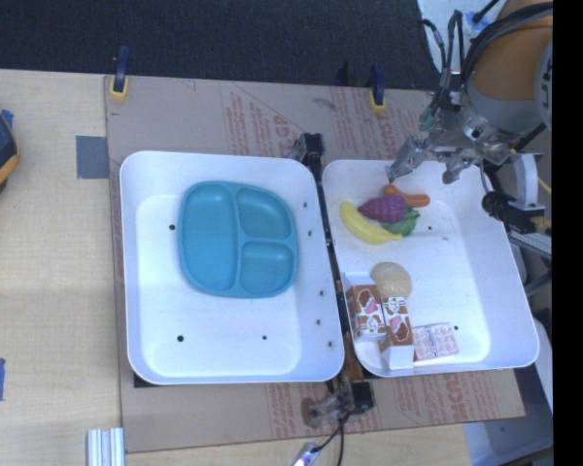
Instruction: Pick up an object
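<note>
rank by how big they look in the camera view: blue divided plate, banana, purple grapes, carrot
1. blue divided plate, by far the largest
2. banana
3. purple grapes, close to the banana in extent, so that pair is unsure
4. carrot, smallest as seen, though the grapes partly hide it

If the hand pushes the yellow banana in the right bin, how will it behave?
The banana is curved and smooth, so it would probably pivot or slide. It touches the purple grapes, which would likely get nudged too.
</note>
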Controlling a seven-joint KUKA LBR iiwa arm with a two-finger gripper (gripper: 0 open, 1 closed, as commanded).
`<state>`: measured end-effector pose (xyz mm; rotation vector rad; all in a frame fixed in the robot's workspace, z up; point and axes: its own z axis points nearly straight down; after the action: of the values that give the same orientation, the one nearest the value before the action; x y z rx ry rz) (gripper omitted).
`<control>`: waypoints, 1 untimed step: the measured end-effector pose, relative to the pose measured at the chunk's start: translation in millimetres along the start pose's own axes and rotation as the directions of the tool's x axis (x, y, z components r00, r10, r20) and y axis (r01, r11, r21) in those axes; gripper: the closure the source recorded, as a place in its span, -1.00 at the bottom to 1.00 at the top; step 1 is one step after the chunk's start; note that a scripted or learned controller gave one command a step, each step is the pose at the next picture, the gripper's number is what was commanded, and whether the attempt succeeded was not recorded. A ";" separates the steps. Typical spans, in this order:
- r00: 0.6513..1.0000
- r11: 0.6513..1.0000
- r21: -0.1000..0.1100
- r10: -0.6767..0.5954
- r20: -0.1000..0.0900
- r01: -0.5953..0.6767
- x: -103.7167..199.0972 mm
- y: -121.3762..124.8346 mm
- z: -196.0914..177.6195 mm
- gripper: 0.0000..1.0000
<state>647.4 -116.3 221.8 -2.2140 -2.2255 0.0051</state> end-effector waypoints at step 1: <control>1.000 1.000 0.002 0.000 0.001 0.000 -20.4 -62.1 83.1 -1.00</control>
<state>585.1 -137.0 138.9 -2.2138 -2.2242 0.0083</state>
